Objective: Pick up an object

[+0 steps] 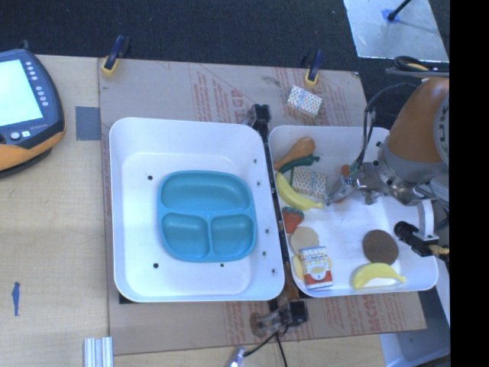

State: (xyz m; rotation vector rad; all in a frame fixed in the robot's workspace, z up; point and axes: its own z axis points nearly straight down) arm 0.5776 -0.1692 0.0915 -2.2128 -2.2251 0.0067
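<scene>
Toy foods (pixel 306 197) (bananas, carrot, cookie, carton) lie scattered in the right bin (pixel 416 283).

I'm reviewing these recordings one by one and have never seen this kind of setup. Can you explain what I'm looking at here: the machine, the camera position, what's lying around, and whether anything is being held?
One camera looks down at a slant on a bench. The grey-and-orange shape on the right is a robot arm; its gripper reaches into the right bin. That bin holds toy food: a banana, a carrot, a brown disc, a small carton and a yellow piece. The left bin holds a blue divided plate. Nothing visibly sits in the gripper.
</scene>
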